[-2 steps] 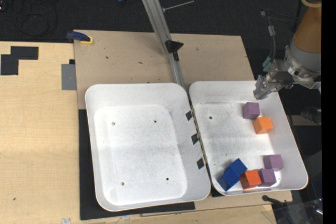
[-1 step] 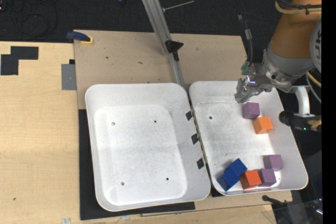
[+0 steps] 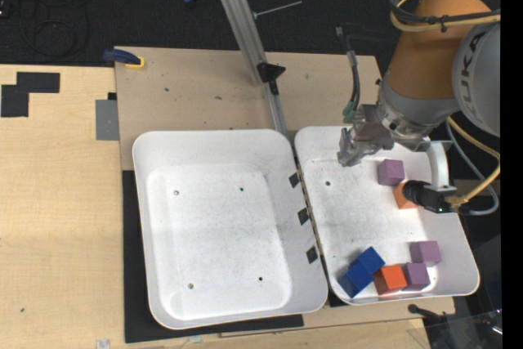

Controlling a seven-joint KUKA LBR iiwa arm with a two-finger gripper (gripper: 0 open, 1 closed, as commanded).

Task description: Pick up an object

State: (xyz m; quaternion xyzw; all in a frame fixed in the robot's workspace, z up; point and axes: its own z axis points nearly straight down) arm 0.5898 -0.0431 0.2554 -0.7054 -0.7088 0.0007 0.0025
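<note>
In the right bin [image 3: 343,212] lie several small blocks: a purple one [image 3: 391,172] near the back, an orange one [image 3: 404,196] partly behind the arm's fitting, a blue one [image 3: 362,270], an orange one [image 3: 392,279] and two purple ones [image 3: 425,252] [image 3: 417,275] at the front corner. My gripper [image 3: 351,149] hangs over the back of the right bin, left of the purple block, with nothing visible between its fingers. Whether it touches the bin floor I cannot tell.
The left bin [image 3: 216,225] sits beside the right one, joined by black clips [image 3: 302,215]. A slanted metal rail [image 3: 245,29] rises behind the bins. The arm's cables [image 3: 458,200] loop over the right bin's right side.
</note>
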